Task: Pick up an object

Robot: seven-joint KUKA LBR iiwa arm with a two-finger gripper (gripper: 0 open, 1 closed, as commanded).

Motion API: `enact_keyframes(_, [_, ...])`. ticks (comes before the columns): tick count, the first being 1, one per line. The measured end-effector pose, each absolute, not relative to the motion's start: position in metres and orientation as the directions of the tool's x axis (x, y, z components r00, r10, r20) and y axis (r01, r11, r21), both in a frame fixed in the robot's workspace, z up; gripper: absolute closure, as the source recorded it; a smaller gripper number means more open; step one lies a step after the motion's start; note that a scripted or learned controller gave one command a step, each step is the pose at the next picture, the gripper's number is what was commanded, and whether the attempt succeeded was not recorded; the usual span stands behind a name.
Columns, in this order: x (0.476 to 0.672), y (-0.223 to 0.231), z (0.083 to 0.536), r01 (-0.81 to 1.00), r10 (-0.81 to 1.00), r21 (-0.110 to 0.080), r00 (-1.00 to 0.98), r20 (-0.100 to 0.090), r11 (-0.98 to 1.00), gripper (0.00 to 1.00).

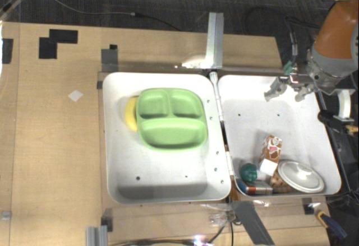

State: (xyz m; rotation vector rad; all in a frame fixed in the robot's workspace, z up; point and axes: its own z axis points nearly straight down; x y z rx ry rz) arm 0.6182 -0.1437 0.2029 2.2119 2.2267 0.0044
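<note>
My gripper hangs over the far right part of the right bin, fingers spread open with nothing between them. The bin's objects lie well below it, in the near corner: a brown and white patterned packet, a teal ball, a white cube, a round white lid and a red and blue pen-like item. In the left bin sits a green divided plate, with a yellow object peeking out from under its left edge.
A metal divider post stands at the back between the two bins. The grey arm with its orange band comes in from the upper right. Wooden bench surrounds the bins, with black markers at the far left.
</note>
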Motion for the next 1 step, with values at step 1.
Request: enact_keyframes(1, [0.5375, -0.1071, 0.0885, 0.998, 0.998, 0.01, 0.069, 0.0, -0.069, 0.0])
